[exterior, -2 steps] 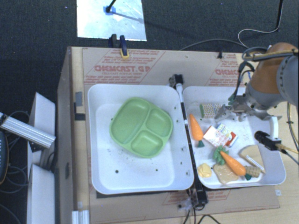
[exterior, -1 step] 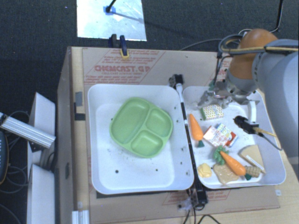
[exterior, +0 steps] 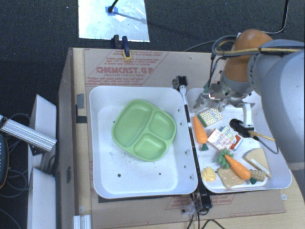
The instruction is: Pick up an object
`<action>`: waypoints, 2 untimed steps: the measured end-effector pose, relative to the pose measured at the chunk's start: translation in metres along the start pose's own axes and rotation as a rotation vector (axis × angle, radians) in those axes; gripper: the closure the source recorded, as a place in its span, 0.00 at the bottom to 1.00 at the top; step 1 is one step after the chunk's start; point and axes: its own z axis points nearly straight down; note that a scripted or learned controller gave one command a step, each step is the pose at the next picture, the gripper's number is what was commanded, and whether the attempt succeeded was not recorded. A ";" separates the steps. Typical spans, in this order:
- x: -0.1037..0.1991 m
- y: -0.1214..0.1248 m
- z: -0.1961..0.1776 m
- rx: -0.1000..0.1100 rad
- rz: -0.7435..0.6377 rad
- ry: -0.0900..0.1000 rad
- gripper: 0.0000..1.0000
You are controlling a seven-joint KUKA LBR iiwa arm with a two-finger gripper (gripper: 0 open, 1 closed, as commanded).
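The right bin holds several toy foods. An orange carrot lies along its left wall, with a pale checkered piece beside it. Nearer the middle is a red and white packet. Toward the front lie a second carrot, a small yellow piece, a tan bread slice, a pale wedge and a corn cob. My gripper hangs low over the back of this bin, just behind the checkered piece. I see nothing held in it.
The left bin carries a light green divided plate. A black clamp sits at the back of the wall between the bins. The grey arm covers the right bin's back right corner.
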 end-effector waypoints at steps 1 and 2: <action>-0.002 0.001 0.000 0.000 0.000 -0.001 0.00; 0.004 0.001 0.000 0.000 0.000 -0.001 0.00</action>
